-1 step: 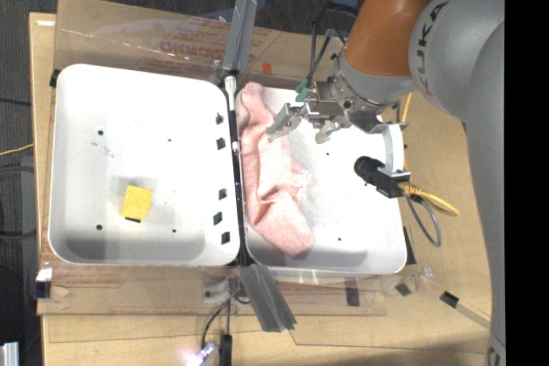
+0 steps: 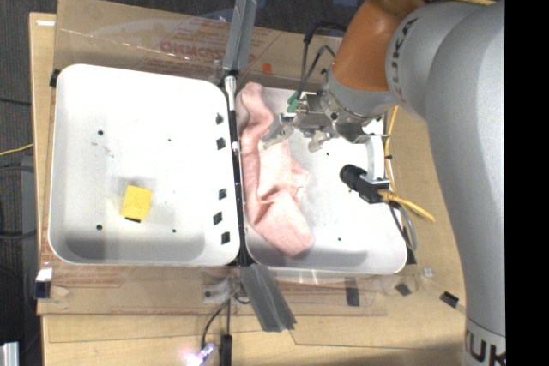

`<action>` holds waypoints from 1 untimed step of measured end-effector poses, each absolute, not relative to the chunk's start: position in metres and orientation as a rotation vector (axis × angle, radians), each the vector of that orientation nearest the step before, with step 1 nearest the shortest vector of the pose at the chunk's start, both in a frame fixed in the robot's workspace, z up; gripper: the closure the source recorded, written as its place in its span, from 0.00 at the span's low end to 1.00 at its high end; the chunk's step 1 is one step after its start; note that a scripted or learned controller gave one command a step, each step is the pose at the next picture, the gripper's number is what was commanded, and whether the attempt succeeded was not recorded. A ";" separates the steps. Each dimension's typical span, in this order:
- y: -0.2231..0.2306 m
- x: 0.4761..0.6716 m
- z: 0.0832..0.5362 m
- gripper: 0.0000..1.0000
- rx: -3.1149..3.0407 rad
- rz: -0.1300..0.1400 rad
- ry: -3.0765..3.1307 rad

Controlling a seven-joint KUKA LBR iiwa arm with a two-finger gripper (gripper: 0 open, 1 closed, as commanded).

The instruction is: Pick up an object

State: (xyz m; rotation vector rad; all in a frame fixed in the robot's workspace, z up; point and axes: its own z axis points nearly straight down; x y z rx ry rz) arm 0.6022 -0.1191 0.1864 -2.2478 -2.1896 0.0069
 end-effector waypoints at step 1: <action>-0.166 0.641 0.091 0.00 -2.073 0.002 -2.359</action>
